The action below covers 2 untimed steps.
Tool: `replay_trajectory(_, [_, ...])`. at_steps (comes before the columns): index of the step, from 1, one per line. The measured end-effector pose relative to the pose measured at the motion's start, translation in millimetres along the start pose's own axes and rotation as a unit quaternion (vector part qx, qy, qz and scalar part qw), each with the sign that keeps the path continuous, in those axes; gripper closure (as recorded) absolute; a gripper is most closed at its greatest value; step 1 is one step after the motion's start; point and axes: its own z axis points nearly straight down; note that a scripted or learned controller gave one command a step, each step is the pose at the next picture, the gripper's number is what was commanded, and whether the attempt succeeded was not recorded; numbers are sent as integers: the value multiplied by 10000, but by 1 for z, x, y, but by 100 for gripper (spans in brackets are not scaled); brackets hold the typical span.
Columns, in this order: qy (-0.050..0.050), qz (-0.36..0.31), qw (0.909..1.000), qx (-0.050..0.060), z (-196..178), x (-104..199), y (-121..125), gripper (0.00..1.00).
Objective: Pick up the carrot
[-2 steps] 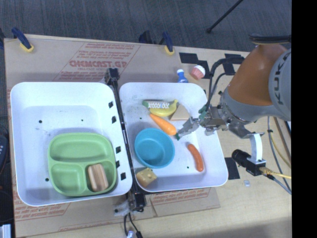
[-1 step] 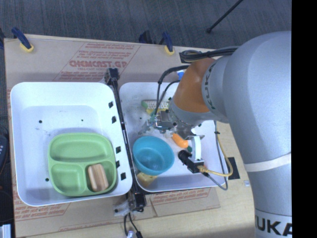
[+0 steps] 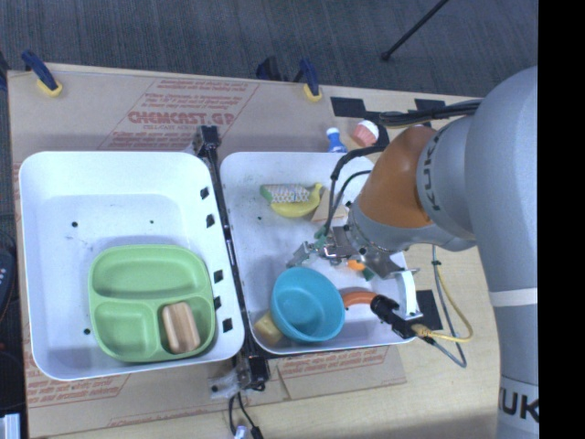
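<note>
The gripper (image 3: 352,265) sits low inside the right bin (image 3: 239,245), under the orange band (image 3: 395,186) of the arm (image 3: 484,181); its metal parts are tangled in view with cables and the wrist body, so whether it is spread or pressed together cannot be told. Just below and slightly right of it lies the carrot (image 3: 356,296), an orange curved piece on the bin floor, partly covered by a black fitting on the arm and touching or nearly touching the rim of the blue bowl (image 3: 307,305). The bowl stands below-left of the gripper, close beside it, leaving little room on that side. A small yellowish item (image 3: 266,326) peeks from under the bowl's left edge, too hidden to name. Up and to the left, a yellow banana-like toy with a striped piece on it (image 3: 292,199) lies near the bin's far wall, with bare white floor between it and the gripper. The bin's near wall runs just beneath the carrot. Farther left, past the dividing rims, the left bin (image 3: 55,181) holds a green divided plate (image 3: 151,302) with a brown bread-like piece (image 3: 179,326) in one compartment.
</note>
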Motion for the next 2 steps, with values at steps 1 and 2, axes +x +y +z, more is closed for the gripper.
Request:
replay_trajectory(1, [10, -65, 10000, 19, -10, 2, 1, 100])
replay_trajectory(2, [-15, 989, 9951, -36, -77, -1, -30, 100])
